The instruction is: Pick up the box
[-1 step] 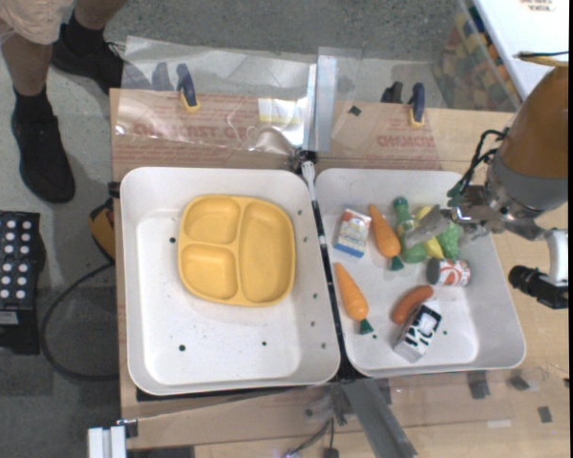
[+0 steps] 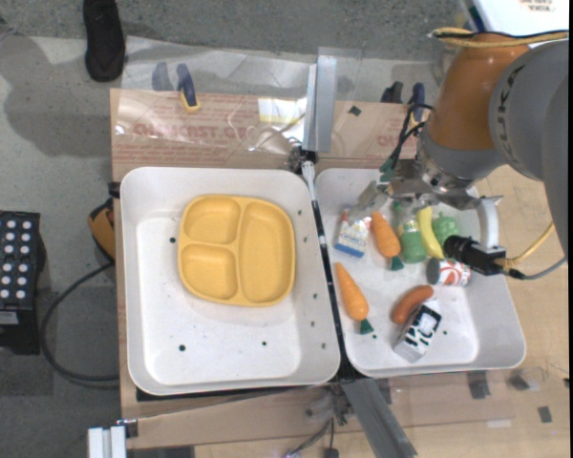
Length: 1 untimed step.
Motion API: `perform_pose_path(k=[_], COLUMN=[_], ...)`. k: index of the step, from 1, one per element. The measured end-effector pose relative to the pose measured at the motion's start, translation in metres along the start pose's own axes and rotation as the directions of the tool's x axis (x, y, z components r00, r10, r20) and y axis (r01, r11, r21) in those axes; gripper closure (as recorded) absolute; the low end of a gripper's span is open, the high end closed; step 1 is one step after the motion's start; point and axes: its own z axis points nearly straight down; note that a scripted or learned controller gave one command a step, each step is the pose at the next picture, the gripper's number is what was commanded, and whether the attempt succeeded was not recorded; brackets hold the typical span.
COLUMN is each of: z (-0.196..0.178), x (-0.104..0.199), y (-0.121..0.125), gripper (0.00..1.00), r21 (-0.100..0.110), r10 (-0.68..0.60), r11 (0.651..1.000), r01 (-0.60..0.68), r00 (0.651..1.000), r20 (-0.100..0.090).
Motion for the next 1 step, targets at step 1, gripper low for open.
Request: perform_pose_path(k=[1], z=[0.0986], x=[-0.0135], y=[0.0341], gripper=[0.0], r21=[-0.003], r10=[-0.162], r11=[0.987], r01=[0.162], r00=[0.987], r20=[0.003])
